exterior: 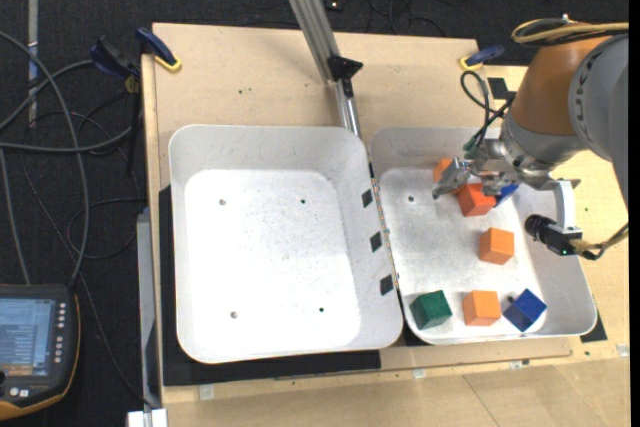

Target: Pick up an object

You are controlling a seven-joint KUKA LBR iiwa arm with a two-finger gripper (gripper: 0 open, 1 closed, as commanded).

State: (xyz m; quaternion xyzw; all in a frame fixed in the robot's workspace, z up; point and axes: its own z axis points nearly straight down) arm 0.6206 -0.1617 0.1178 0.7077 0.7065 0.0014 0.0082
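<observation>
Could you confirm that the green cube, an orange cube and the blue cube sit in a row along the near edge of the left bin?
Not quite: the camera view shows that row in the right bin, not the left. The green cube, orange cube and blue cube do line its near edge.

My tabletop [260, 75] carries blue clamps [157, 47] at its corners (cables [60, 130] trail left), beside what looks like a handheld pendant [35, 345].
</observation>
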